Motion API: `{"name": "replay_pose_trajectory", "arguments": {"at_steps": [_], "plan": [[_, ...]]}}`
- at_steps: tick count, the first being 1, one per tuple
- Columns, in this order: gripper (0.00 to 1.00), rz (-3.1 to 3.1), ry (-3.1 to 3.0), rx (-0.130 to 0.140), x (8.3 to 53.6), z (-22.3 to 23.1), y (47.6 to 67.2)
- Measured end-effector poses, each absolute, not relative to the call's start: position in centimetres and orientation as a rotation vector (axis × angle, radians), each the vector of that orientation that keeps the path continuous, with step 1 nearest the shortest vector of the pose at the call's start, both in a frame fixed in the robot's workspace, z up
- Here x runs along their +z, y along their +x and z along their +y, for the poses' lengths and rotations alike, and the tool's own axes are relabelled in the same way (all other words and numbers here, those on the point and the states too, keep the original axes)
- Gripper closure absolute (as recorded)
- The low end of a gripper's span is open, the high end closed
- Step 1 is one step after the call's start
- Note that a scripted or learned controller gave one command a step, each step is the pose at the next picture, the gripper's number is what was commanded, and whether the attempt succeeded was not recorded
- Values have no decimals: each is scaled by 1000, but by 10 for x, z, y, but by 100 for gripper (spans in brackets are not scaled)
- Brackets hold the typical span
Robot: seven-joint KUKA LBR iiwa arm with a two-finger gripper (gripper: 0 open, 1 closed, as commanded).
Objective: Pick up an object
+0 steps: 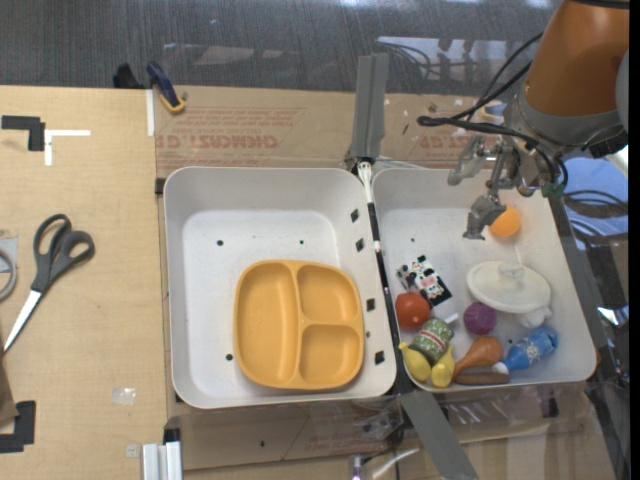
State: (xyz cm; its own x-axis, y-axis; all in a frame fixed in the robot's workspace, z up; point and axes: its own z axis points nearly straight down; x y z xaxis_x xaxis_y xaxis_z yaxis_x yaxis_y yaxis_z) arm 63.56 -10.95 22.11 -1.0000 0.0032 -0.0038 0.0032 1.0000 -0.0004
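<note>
From where I stand, the pincer [490,213] hangs over the rear part of the right bin [400,208], below the grey and orange arm [580,58] that enters from the right. An orange ball [507,222] sits just beside the visible finger, on its right side and touching or nearly touching it; whether the ball lies between the fingers or merely rests against one cannot be told, nor can it be told whether the pincer is spread or pressed together. The ball is round, so no long axis governs the approach. If the ball is not yet gripped, the needed correction is, in my judgement, a small shift toward the right wall of the bin. The other candidates lie nearer the front of the same bin: a white lid [510,285], a purple ball [480,319], a black-and-white toy [425,280], a red tomato [412,310], a green can [433,339], a drumstick [478,353] whose long axis runs left to right, and a blue bottle [530,349]. The left bin [200,268] carries a yellow divided plate [298,323]. The cardboard [250,128] on the desk [80,268] behind the bins bears red print, reversed and too faint to read with confidence. Scissors [50,263] lie well apart to the left.
</note>
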Motion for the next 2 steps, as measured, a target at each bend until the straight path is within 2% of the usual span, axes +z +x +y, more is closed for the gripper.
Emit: {"name": "replay_pose_trajectory", "arguments": {"at_steps": [1,2], "plan": [[0,3123,304,-1,112,-166,618],[0,3099,465,-2,95,-190,652]]}}
